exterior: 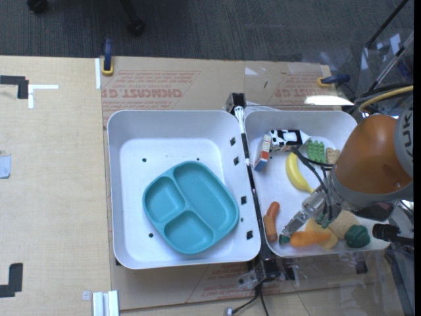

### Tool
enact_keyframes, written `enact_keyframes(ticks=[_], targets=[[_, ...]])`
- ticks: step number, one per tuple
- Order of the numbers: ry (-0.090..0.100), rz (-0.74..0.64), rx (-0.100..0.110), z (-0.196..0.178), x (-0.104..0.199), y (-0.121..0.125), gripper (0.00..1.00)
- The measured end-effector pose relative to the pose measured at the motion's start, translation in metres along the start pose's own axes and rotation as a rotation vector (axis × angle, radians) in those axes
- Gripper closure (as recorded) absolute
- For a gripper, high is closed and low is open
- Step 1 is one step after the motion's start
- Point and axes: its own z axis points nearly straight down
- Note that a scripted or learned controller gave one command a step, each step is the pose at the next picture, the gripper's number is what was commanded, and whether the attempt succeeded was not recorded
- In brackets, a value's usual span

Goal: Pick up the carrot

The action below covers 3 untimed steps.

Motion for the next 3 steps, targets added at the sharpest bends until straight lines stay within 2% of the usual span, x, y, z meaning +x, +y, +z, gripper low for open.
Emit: enact_keyframes(ticks=[1,2,3], targets=[[-0.002,0.008,-0.002,-0.008,-0.002,0.001,1.0],[-0.005,-0.032,-0.002,-0.1,0.085,0.085,1.0],[-0.005,-0.031,-0.002,-0.1,0.085,0.084,0.0]])
